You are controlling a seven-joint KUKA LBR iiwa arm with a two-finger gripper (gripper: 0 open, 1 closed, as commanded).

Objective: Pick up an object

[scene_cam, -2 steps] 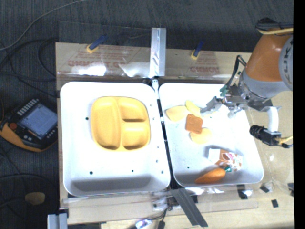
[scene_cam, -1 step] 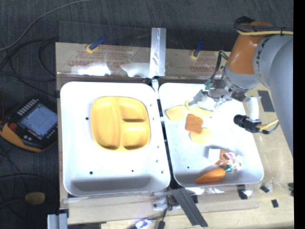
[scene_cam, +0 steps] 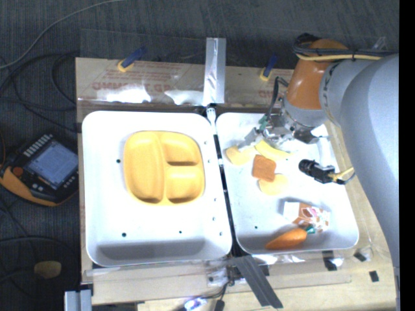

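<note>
**Yellow piece (scene_cam: 275, 150) beside the tool, right bin**

We log the tool (scene_cam: 271, 132) low over the far side of the right bin (scene_cam: 350, 237). The grey arm (scene_cam: 366, 115) reaches in from the right, with its orange band (scene_cam: 305, 86) just behind the wrist. We cannot tell whether the tool is released or clenched, because at this slant its tip reads only as a cluster of metal parts.

The yellow piece is pale and flat and lies on the bin floor just on the near side of the tool. We cannot tell whether the two touch.

Other items in the right bin:
- An orange-brown square (scene_cam: 263, 168) lies just near of the yellow piece, against its near-left edge.
- A second pale piece (scene_cam: 237, 155) lies to the left, close to the wall between the bins.
- A third pale piece (scene_cam: 272, 186) lies at the near edge of the square, touching it.
- An orange carrot-shaped item (scene_cam: 286, 238) lies along the near wall, towards the right corner.
- A small white, red and green packet (scene_cam: 310, 215) sits just far of the carrot's right end and meets it there.

The left bin (scene_cam: 91, 238) holds a yellow divided tray (scene_cam: 163, 166) near its middle.

On the tabletop (scene_cam: 91, 76) we note a blue-and-yellow clamp (scene_cam: 131, 58) on the far edge. A handheld control pad (scene_cam: 42, 167) lies on the dark floor to the left.
</note>
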